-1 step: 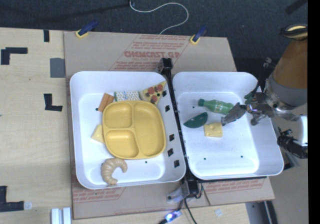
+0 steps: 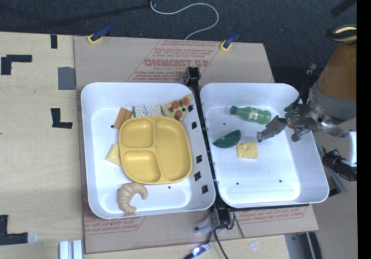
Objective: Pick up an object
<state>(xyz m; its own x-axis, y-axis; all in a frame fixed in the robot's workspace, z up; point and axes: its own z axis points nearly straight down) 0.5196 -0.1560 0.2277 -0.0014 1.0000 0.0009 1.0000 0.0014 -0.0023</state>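
Seen from above, two shallow white bins sit side by side on a cardboard-covered surface (image 2: 243, 55). The left bin (image 2: 93, 136) holds a yellow divided plate (image 2: 155, 149), with a croissant (image 2: 132, 196) near the front wall, a pizza slice (image 2: 178, 107) toward the back and an orange strip (image 2: 122, 117) beside the plate. The grey arm (image 2: 336, 87) reaches over the right bin (image 2: 290, 185) from the right — its gripper (image 2: 272, 131) hangs above the bin floor, dark fingers (image 2: 268, 133) stretched leftward; whether they are parted or closed cannot be told, and nothing shows between them. Just beside them lie a green bottle (image 2: 250, 114), a yellow cheese wedge (image 2: 248, 150) and what may be a dark green leaf (image 2: 227, 139).
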